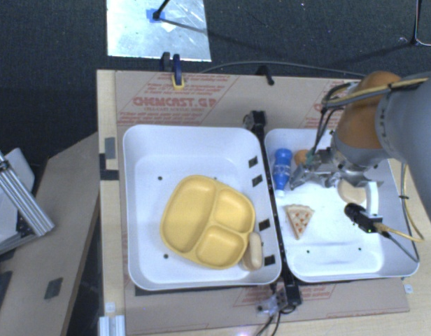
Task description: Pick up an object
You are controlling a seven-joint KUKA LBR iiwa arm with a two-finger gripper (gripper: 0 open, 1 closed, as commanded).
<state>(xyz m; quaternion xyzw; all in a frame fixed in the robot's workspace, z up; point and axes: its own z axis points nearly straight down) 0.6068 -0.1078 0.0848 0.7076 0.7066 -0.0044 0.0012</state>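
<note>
Blue bottle (282,166) half behind arm (383,121)

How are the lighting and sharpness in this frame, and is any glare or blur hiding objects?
Camera view: even, soft lighting, faint shadows; the foil sheet at top glares bright; the white bins look near overexposed but the yellow tray, pizza slice and blue bottle read clearly; the gripper area is slightly soft and cluttered.

Gripper (304,171) low in right bin (341,268), beside blue bottle (282,168); waffle wedge (299,219) nearby. Yellow tray (207,220) in left bin (152,145).
</note>
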